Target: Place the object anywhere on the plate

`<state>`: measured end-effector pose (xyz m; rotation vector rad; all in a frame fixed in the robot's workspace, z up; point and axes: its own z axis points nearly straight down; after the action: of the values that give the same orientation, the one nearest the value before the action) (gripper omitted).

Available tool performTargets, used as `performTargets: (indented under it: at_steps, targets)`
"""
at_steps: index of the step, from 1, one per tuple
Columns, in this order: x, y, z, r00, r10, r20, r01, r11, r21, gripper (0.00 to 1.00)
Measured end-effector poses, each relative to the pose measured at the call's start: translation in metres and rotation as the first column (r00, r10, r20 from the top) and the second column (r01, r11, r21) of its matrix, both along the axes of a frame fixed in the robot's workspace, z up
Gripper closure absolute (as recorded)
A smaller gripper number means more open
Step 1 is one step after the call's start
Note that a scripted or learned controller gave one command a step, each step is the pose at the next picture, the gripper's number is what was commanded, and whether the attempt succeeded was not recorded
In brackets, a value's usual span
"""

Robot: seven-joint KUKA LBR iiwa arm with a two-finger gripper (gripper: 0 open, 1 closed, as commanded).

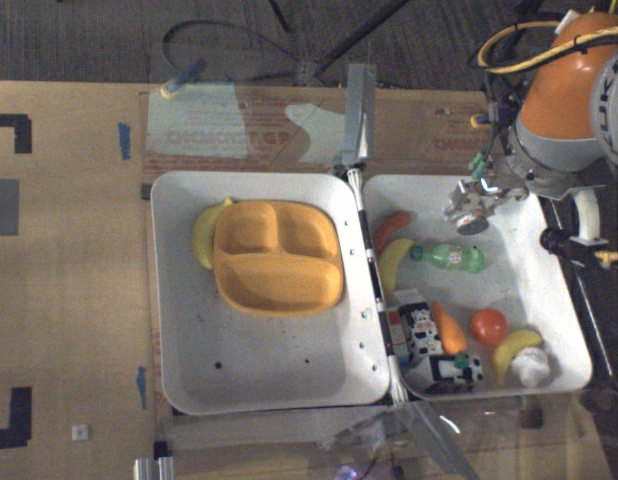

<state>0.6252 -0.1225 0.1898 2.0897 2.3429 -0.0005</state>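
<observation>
While the grey arm w/ its orange band comes in from 2 o'clock, the gripper (471,208) hangs over the upper part of the right bin (559,268), metal and shiny; can't tell whether it is released or clenched, too small and blurred. Nothing shows between its tips. Just below it, toward 6 o'clock, lies a green plastic bottle (451,258) on its side, cap pointing to 9. At 9 o'clock of the bottle: a curved yellow banana (393,264) and a reddish rounded piece (391,226), both by the bin's left wall. Toward 6 o'clock in that bin sit a black-and-white cow-print carton (419,330), an orange carrot (448,328), a round red tomato (489,326) and a second banana (516,347) touching a white lump (poss. a cup, unclear). In the left bin (249,368) lies the orange plate (277,256), smooth, rounded, three compartments, w/ a yellow curved thing (204,236) tucked at its 9 o'clock edge.
</observation>
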Motion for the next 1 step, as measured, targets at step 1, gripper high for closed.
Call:
performTargets:
  at_steps: [1]
  targets:
    - [0.0418,-0.0400,-0.0611,0.989,0.151,0.000,-0.151,0.989,0.001,1.00]
